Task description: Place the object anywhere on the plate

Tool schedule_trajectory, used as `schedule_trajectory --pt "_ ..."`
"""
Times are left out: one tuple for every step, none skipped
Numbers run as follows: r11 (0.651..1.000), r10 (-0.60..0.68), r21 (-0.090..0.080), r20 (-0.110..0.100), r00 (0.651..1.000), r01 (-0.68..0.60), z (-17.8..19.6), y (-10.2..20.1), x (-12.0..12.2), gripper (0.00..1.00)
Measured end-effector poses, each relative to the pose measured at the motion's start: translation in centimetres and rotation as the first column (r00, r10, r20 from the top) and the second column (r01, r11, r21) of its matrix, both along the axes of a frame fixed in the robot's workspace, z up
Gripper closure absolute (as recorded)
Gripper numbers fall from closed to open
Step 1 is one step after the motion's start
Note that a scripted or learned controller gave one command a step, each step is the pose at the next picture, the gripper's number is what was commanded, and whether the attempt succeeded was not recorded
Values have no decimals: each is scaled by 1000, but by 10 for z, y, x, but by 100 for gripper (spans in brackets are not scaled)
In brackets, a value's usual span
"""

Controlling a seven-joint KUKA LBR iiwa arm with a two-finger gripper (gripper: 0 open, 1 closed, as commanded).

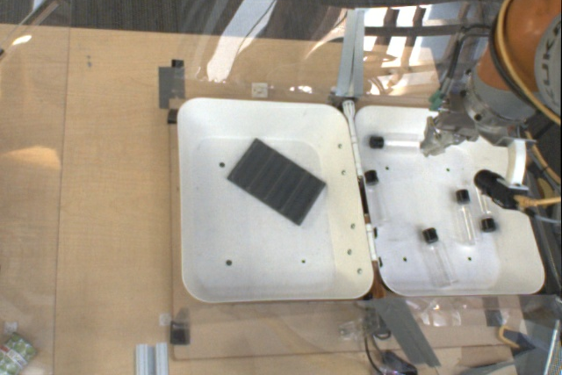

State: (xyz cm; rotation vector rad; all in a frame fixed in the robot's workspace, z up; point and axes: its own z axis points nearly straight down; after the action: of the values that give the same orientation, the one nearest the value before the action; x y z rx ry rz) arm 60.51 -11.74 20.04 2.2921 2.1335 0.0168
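Arm's in from the right, hand (436, 139) sitting over the right shallow white bin (527, 281), up near its far-left corner. Can't tell whether the hand is wide, narrow or holding anything; too small and blurred from up here. Under & around it lie several clear plastic vials with black caps: one (391, 140) along the far edge just left of the hand, another (465, 213) toward the middle, a third (436, 252) nearer the front edge. They're scattered loose at odd angles, looks like they were tipped in, so any pick needs the hand turned to suit. Target's the dark grey ribbed rectangular plate (277, 181), lying flat and skewed in the left white bin (202, 268), roughly centre, nothing on it yet. My read: pick stage, w/ the far-edge vial the likeliest candidate. Bins sit on the tan wooden surface (88, 189).
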Motion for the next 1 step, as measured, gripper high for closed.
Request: schedule_trajectory --pt "997 80 0 -9 997 -80 -33 26 -37 100"
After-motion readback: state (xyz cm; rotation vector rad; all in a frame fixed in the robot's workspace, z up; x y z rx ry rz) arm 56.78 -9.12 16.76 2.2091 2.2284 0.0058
